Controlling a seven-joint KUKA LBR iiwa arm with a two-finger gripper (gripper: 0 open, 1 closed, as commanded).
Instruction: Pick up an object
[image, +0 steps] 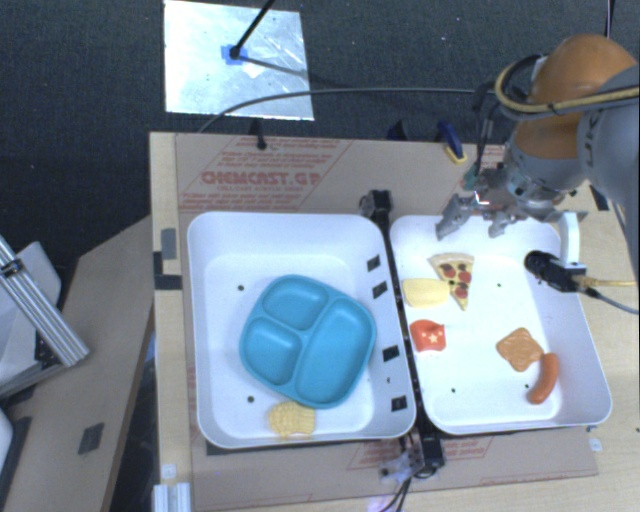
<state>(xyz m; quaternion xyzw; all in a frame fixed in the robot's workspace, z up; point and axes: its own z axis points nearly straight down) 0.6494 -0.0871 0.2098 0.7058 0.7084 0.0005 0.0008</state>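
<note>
Red print reading "CHEMCAST GP" (262, 179) stands on the brown protective sheet (300, 165) that covers the bench, well to the left of the gripper's fingers (452, 214) and slightly farther back, behind the left white bin (290, 225). Smaller red lines run around it, too fine to read. More red print at the sheet's front edge is illegible.

The arm (585, 95) is cut off by the right and top edges. The plate (307, 340) overlaps the corn (292, 419), hiding its far edge. The pizza (455, 277) covers the right end of the yellow piece (423, 292). A metal frame (35, 315) at left runs off the left edge. Lettering on the board (262, 177) is too blurred to read fully.
</note>
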